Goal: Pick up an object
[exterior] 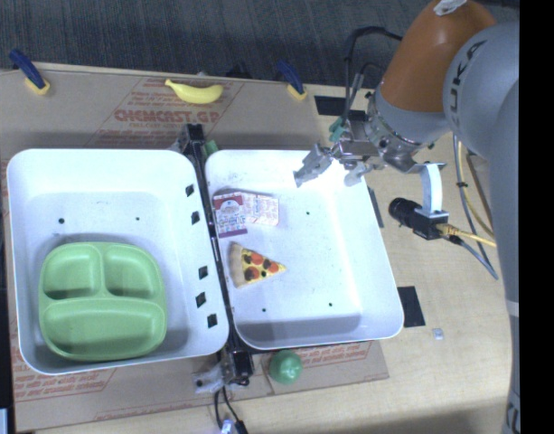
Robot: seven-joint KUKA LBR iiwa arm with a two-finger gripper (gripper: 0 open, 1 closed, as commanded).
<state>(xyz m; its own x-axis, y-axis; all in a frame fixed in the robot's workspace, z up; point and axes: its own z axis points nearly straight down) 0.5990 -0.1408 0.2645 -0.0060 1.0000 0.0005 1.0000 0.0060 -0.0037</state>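
A pizza slice (pixel 250 266) with red toppings lies in the right bin (pixel 349 269), near its left wall. Just behind it lies a small white and red packet (pixel 245 212). My gripper (pixel 332 171) hovers over the far right part of the right bin, its two grey fingers (pixel 309 169) spread apart with nothing between them. It stands well to the right of and behind the packet and the pizza slice.
A green divided tray (pixel 101 298) fills the front of the left bin (pixel 42 179). A yellow banana (pixel 194 90) lies on the cardboard behind the bins. A green ball (pixel 285 366) sits on the bench in front of the right bin.
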